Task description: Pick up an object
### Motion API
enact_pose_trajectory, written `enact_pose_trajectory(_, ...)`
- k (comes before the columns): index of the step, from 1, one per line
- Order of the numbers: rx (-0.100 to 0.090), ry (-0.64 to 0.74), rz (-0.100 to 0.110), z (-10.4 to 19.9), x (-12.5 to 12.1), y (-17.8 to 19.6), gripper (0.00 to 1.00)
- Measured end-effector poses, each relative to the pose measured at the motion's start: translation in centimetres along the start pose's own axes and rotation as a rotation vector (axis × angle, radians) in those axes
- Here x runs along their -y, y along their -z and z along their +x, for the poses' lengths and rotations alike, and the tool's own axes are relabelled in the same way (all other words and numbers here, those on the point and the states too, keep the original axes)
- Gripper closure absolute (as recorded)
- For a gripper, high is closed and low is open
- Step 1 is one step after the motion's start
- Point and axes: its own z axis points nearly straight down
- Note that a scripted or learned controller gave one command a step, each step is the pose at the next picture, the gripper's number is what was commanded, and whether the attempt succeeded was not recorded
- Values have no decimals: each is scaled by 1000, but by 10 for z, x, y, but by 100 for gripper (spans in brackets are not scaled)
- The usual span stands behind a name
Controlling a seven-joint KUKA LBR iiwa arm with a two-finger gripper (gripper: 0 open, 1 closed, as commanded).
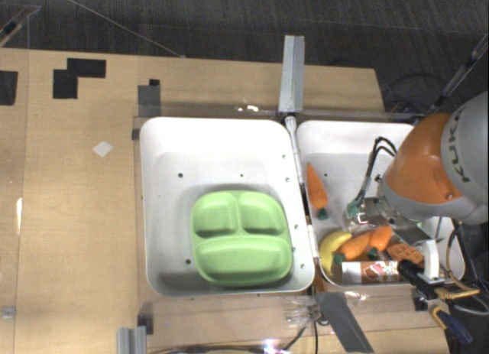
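The right bin [336, 142] holds several items. A carrot [315, 188] lies along its left wall. At the near end a second carrot [365, 243] rests against a yellow fruit [332, 247], with a small bottle [370, 271] lying on its side in front of them. An orange ridged item [403, 252] sits to the right of the second carrot. My gripper [365, 213] hangs low in this bin, just above the second carrot, under the orange wrist band. The wrist hides much of the gripper.
The left bin [168, 154] holds a green divided plate [241, 236] in its near half. A metal post [292, 73] stands at the far end of the wall between the bins. Wooden bench surface extends to the left.
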Motion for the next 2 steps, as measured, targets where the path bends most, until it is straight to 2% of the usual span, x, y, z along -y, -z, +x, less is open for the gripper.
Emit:
enact_pose_trajectory(1,-2,41,27,-11,-20,11,0)
enact_pose_trajectory(2,-3,112,27,-3,9,17,0)
